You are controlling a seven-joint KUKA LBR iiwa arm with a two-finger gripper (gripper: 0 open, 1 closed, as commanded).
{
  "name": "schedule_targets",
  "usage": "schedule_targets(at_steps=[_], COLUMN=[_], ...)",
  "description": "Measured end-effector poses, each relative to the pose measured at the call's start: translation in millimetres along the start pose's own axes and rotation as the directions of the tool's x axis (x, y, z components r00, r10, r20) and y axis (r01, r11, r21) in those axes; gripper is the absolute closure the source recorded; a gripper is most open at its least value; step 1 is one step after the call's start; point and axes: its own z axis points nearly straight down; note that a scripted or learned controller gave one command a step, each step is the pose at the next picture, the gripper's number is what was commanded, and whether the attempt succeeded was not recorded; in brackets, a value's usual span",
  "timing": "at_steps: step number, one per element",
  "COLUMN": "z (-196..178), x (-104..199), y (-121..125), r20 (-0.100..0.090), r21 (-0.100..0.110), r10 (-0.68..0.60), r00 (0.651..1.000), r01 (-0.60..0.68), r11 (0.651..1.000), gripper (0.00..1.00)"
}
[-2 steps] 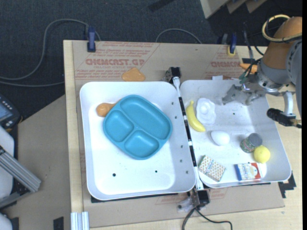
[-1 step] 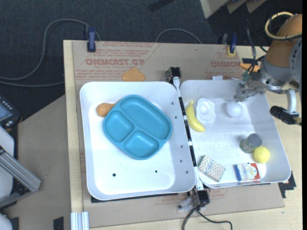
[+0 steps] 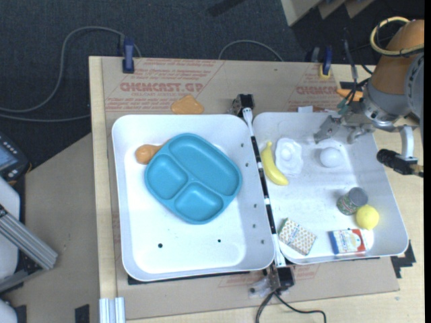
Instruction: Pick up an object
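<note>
My gripper [image 3: 341,132] hangs over the back of the right bin [image 3: 389,200], fingers spread apart with nothing between them. Just in front of it lies a white ball [image 3: 330,157]. To the ball's left sit a white crumpled object [image 3: 288,152] and a yellow banana [image 3: 273,165]. Toward the bin's front are a small grey can [image 3: 351,200], a yellow lemon [image 3: 367,217], a patterned cracker box [image 3: 296,236] and a small carton [image 3: 348,241].
The left bin [image 3: 135,241] holds a blue divided plate [image 3: 193,177] and an orange object [image 3: 145,153] at its back left. Another orange piece [image 3: 186,104] lies on the bench behind that bin. Clamps and cables run along the bench's back edge.
</note>
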Motion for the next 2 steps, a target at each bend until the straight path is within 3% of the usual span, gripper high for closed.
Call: schedule_targets(at_steps=[1, 2], z=[7, 11], x=[-4, 0], y=[-77, -1], r20=[0.003, -0.006], r21=[-0.003, 0.012], r10=[0.006, 0.004], r00=[1.000, 1.000], r01=[-0.006, -0.003], r11=[1.000, 1.000], gripper=[0.00, 0.00])
